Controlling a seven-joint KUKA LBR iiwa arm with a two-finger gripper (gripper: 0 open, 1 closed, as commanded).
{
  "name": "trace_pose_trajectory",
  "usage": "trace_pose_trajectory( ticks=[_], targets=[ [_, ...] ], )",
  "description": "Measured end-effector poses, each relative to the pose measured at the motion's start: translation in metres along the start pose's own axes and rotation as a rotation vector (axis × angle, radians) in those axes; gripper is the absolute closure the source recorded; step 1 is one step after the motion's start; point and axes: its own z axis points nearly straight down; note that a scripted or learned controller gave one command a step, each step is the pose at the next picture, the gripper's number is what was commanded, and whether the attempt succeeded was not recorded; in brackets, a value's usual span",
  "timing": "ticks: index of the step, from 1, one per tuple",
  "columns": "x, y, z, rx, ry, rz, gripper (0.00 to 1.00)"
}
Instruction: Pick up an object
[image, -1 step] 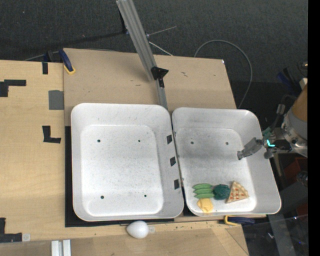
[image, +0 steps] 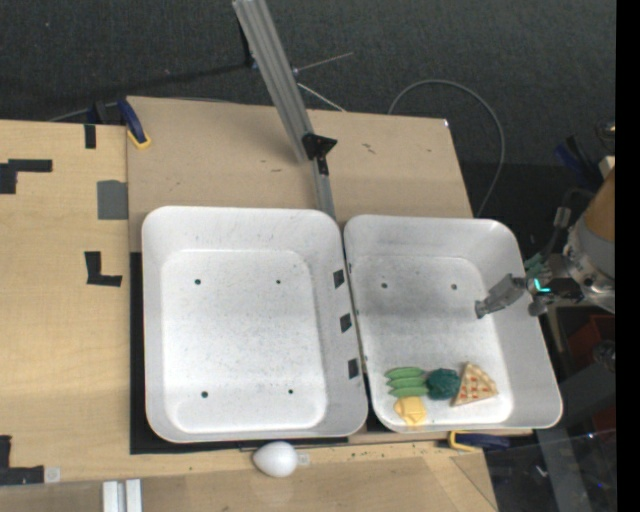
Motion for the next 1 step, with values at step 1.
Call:
trace_pose_trajectory(
  ticks=[1],
  targets=[
    [0.0062,-0.0079,0.0482,0.005,0.001,0.001,0.0]
  ],
)
